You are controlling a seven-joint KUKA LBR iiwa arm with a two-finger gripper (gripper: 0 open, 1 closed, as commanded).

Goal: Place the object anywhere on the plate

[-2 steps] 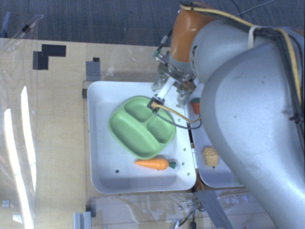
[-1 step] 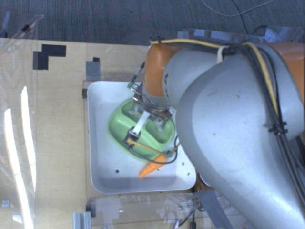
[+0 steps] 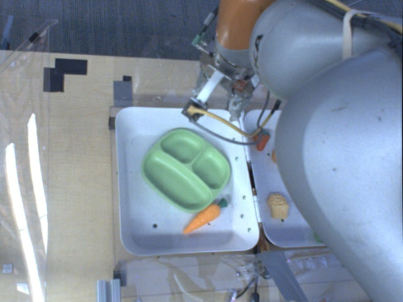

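Right bin [image 3: 286,231] half behind arm [image 3: 327,143]

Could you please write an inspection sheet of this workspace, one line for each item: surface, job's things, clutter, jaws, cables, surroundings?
Surface: wooden bench bearing two shallow white bins, left bin and right bin, side by side.
Job's things: green divided plate in the left bin; toy carrot lying beside the plate's near edge, not on it.
Clutter: small tan object and a small orange-red item in the right bin.
Jaws: gripper above the left bin's far edge; state cannot be told.
Cables: yellow and dark cable looping below the gripper.
Surroundings: grey carpet behind the bench; black marks on the bench.
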